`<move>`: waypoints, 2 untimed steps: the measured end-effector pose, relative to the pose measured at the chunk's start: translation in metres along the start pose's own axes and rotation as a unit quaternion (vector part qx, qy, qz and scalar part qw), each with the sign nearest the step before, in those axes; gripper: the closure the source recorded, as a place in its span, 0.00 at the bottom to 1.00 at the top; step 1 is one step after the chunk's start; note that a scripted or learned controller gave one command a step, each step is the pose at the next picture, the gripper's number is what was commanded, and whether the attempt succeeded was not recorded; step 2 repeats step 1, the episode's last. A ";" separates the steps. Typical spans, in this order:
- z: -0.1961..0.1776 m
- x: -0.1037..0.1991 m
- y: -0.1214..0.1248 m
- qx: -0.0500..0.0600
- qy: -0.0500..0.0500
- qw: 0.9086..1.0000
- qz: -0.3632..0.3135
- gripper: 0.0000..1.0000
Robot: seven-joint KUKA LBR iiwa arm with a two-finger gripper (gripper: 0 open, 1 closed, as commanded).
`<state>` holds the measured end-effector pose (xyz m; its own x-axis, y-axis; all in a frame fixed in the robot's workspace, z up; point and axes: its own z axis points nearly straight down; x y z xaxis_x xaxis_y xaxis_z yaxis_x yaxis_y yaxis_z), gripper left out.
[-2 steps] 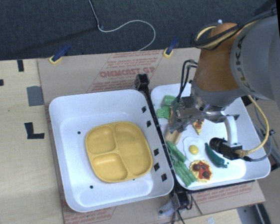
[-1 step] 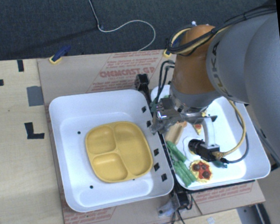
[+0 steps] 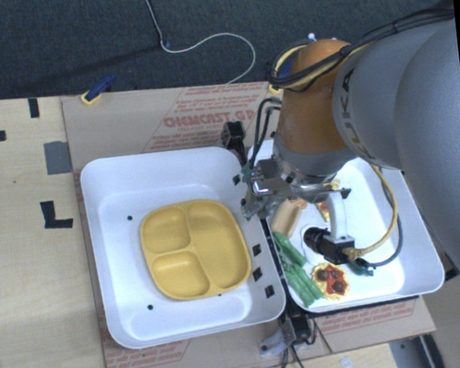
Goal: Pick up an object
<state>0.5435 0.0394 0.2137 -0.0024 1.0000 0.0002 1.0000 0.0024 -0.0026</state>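
1. Lying nearest in the right bin (image 3: pixel 418 277): green pods (image 3: pixel 293 267), a pizza slice (image 3: pixel 332 279).
2. Above them hangs the tool (image 3: pixel 299 212); its opening, I cannot tell.
3. Crowded items may cause a slipped grasp.

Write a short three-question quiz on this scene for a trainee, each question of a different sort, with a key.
1. True or false: the yellow divided plate lies in the left bin.
2. Which bin is the arm reaching over? A) left bin B) right bin C) neither
3. Fill in: the plate has ___ compartments.

Key:
1. True.
2. B. The arm's wrist hangs over the right bin, above the green vegetable and the small pizza slice.
3. Three.
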 end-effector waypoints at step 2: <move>-0.020 -0.005 -0.001 -0.001 0.000 1.000 0.000 1.00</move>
